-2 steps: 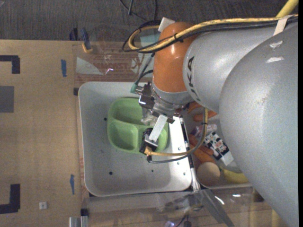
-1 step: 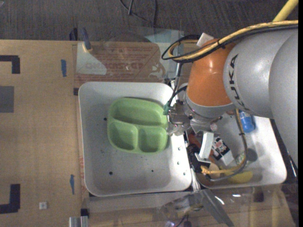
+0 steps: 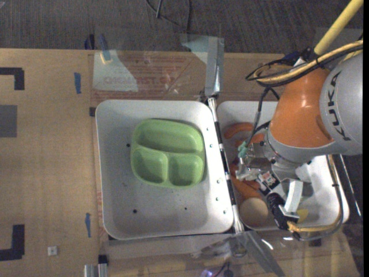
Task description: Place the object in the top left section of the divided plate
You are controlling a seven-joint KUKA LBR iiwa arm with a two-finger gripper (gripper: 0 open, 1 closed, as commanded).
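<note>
Hovering gripper (image 3: 253,169), grip state unreadable, over right bin (image 3: 323,215) clutter at 3 o'clock of green plate (image 3: 168,152); objects look light and rigid, so pinch across the middle.

Green divided plate (image 3: 168,152) in left bin (image 3: 115,206)

The green divided plate (image 3: 168,152) looks like smooth matt plastic, sitting in a shallow white bin (image 3: 115,172) of slightly glossy plastic, on a pale, matt wooden tabletop (image 3: 46,172), beside the arm's glossy orange-banded grey casing (image 3: 311,114).
</note>
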